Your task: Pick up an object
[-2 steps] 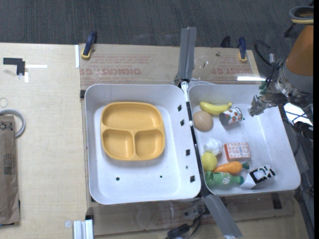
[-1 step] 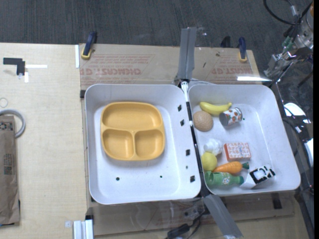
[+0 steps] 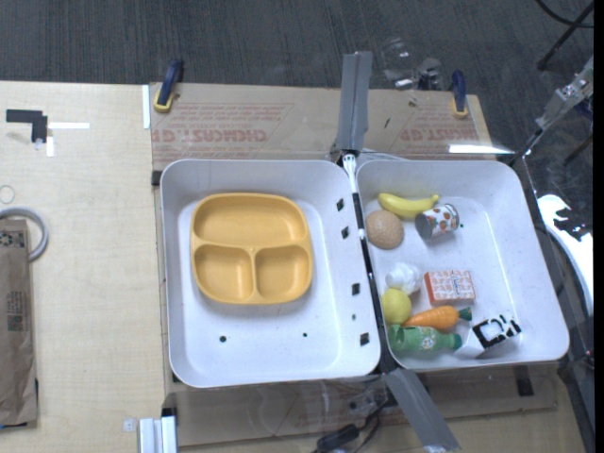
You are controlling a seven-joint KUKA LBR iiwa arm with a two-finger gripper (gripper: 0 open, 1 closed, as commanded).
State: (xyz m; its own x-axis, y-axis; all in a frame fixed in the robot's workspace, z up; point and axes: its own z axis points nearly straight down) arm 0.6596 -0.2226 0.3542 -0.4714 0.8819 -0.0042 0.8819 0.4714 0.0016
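A wooden desk [image 3: 85, 253] carries two shallow white bins seen from above. The left bin [image 3: 179, 281] holds a yellow divided plate [image 3: 252, 248], well to the left of the small orange box [image 3: 448, 286] that anchors the crowded right bin [image 3: 528, 253]. To the upper left of the box sits a brown ball [image 3: 384, 229], and just left of the box a white lump [image 3: 403, 276] touches a lemon [image 3: 395, 305] below it. A banana [image 3: 408, 204] lies above the box near the bin's far wall, with a tipped patterned cup [image 3: 438, 220] just above the box. A carrot [image 3: 434, 318] lies right under the box, resting against a green bottle [image 3: 425, 340]. A black-and-white block [image 3: 495, 330] stands apart at the box's lower right. No object has been lifted yet. The block and the banana look like the best targets, since each has free space around it. A straight descent with the claw set across the narrow side should avoid nudging neighbours, while the carrot, bottle and lemon look too tightly packed. Whether the claw is wide or narrow cannot be told, nor how it stands relative to the objects.
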